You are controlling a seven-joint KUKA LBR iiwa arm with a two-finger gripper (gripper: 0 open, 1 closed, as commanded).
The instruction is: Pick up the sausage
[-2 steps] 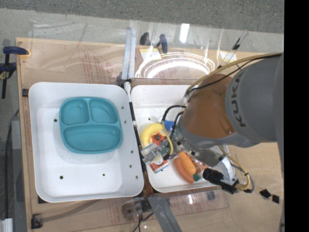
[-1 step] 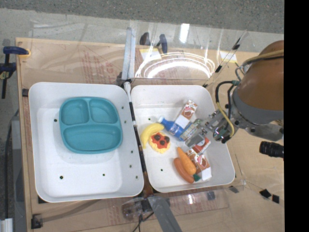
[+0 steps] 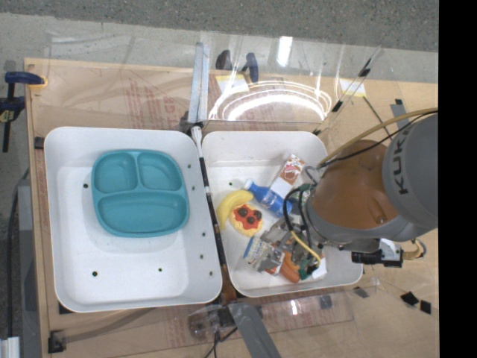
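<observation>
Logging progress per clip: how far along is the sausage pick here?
Done: the gripper is down in the right bin, in the clutter beside the banana. In hand: nothing visibly held. Left: grasping and lifting; I cannot pick out the sausage in that pile.

Right bin (image 3: 223, 144): toys crowding lower middle where you are working. Banana (image 3: 231, 202), blue bottle (image 3: 267, 195), snack packet (image 3: 291, 168) lying close together, arm (image 3: 358, 192) overhanging right half. Bare floor showing along upper left. Left bin (image 3: 59, 222): teal plate (image 3: 139, 192) occupying upper part, open floor lying below it.
</observation>
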